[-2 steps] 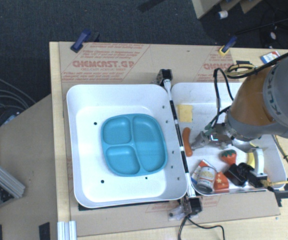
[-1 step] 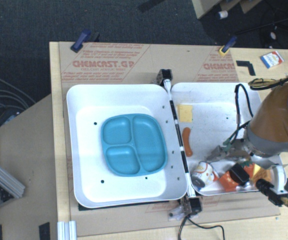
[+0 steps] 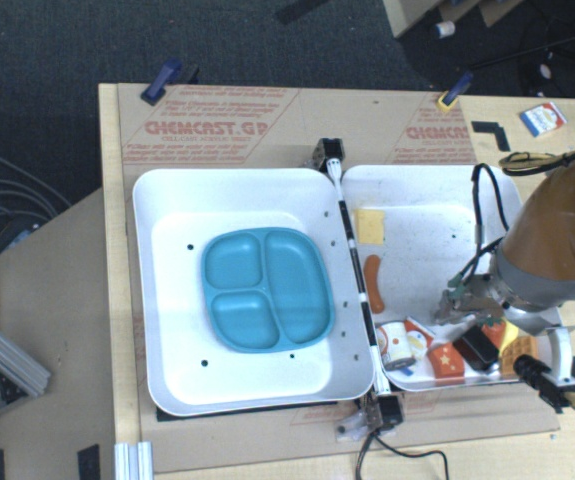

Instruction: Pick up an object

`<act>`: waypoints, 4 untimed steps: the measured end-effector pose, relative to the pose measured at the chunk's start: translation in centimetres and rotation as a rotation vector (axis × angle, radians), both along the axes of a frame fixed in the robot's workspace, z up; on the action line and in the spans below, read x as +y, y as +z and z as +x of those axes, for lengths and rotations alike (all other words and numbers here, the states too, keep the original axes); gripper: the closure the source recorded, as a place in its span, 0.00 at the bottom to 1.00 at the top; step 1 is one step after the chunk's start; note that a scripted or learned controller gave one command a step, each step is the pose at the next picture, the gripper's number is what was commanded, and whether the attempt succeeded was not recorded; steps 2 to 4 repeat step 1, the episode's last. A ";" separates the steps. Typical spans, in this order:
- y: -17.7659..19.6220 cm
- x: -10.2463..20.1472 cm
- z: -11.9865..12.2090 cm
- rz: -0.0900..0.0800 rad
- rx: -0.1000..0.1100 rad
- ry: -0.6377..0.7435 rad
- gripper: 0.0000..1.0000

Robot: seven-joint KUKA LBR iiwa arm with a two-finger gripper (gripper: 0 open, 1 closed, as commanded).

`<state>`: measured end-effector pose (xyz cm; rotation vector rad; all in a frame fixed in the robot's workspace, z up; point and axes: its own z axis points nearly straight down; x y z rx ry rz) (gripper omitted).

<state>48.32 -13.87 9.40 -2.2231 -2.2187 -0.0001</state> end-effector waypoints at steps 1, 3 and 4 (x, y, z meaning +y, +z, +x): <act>1.0 0.0 0.0 0.000 -0.001 0.000 1.00; 1.0 0.0 0.0 0.000 -0.001 0.000 1.00; 1.0 0.0 0.0 0.000 -0.001 0.000 1.00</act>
